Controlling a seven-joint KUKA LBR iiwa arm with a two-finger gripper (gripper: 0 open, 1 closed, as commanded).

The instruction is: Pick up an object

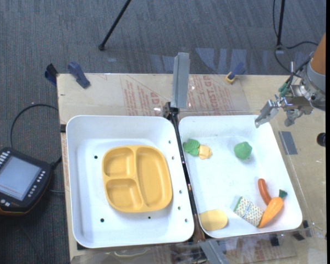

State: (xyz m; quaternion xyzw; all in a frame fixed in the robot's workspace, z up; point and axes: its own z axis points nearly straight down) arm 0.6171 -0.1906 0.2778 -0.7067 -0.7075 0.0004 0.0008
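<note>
Bench (148, 92) – tool (278, 114) open, empty

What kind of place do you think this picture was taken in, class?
Most likely a robotics lab. A grey robot arm's gripper reaches over two shallow white plastic bins on a bench, a handheld control pendant lies on grey carpet, and a tripod leg stands behind.

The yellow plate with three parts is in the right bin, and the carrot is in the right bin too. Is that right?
Not quite. The camera view shows the yellow plate in the left bin, not the right one. The carrot really is in the right bin, near its front right corner.
</note>
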